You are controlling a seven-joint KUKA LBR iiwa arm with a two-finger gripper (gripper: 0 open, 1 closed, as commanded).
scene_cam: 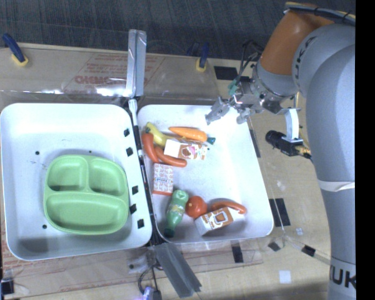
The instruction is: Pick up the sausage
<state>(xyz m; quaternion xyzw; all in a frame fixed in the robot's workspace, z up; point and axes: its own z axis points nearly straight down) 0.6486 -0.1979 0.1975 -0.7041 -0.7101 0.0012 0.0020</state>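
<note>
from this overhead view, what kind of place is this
Probably a robot lab bench for pick tests: a grey arm reaches over two white bins, holding toy food and a green tray.

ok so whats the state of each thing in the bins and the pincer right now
pincer: above the right bin's far edge, nothing between its fingers
sausage: lying flat by the right bin's left wall, partly under a small carton
carrot: lying flat
banana: lying beside the sausage
green bottle: on its side
tomato: resting
green tray: flat in the left bin
</note>
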